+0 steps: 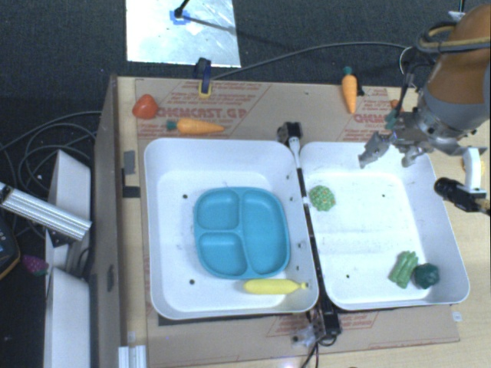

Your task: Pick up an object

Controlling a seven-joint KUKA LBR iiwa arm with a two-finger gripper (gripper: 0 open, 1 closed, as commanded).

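My gripper (391, 154) hangs over the back edge of the right bin (360, 294), open, with nothing between its fingers. A light green knobbly toy (321, 198) lies at the right bin's left side, below and left of the gripper. In that bin's front right corner lie a green ridged toy (402, 269) and a dark green ball (426, 275), touching each other. The left bin (173, 167) holds a blue divided plate (239, 232) and a yellow banana (272, 286) at the front.
On the cardboard behind the bins lie a carrot (198, 126), a red toy (144, 106) and a second carrot (350, 92). A black clamp (291, 134) sits where the bins meet. Cables and a metal rail (42, 211) lie left of the bench.
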